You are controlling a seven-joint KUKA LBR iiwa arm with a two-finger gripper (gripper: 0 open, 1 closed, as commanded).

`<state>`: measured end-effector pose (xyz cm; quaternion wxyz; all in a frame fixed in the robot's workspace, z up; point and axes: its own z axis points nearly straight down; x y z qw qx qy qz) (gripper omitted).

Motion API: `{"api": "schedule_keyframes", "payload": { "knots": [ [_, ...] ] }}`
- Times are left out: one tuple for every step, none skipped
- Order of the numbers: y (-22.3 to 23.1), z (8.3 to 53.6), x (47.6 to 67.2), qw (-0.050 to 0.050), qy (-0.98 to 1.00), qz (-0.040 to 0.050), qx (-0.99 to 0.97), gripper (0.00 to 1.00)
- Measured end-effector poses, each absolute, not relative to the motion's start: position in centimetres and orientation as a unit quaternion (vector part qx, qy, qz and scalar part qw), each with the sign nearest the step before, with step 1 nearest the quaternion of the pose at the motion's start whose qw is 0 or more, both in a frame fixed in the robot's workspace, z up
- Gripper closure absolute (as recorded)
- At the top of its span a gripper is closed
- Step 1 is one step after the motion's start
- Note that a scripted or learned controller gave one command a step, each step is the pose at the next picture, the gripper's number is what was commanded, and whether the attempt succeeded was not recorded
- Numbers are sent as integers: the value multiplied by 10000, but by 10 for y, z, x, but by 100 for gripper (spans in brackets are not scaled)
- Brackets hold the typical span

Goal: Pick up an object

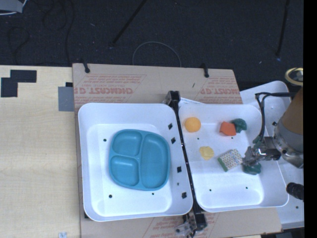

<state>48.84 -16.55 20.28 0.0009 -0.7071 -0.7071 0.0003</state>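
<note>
Down at the gripper (251, 156), whose grip I cannot tell, a dark green object (252, 169) sits at five o'clock, just beside the checkered block (230, 159) in the right bin (233, 202).

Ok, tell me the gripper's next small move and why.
Probably a short lift to test the grasp. The gripper sits low in the right bin, right over a dark green object beside the checkered block; whether it actually grips the green object can't be told from here.
</note>
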Motion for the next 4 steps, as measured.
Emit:
{"api": "schedule_keyframes", "payload": {
  "knots": [
    [-116, 213, 505, 13, -7087, -1, -7055, 100],
    [-54, 214, 519, 20, -7094, -2, -7048, 100],
    [-4, 206, 530, 20, -7086, 5, -7056, 100],
    [52, 205, 529, 21, -7088, 6, -7054, 100]
  ]
}}
